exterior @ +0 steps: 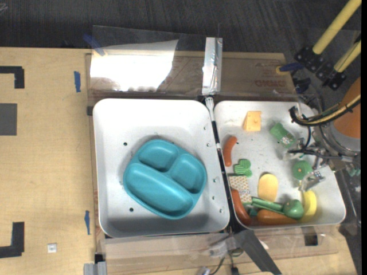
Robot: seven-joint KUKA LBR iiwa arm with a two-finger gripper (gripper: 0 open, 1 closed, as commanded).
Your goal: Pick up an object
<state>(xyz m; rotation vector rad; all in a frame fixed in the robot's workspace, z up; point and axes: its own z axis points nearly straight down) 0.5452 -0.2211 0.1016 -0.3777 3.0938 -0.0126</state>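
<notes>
Camera view: gripper hovers just above yellow banana.

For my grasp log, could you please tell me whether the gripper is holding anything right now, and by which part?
It cannot be told: the gripper sits low over the right bin beside a small green toy, with nothing visibly between its tips.

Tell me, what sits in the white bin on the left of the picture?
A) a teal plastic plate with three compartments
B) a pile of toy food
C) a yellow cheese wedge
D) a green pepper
A: the teal plastic plate with three compartments lies alone in the left white bin, while the toy food, such as the yellow cheese wedge, is all in the right white bin.
</notes>
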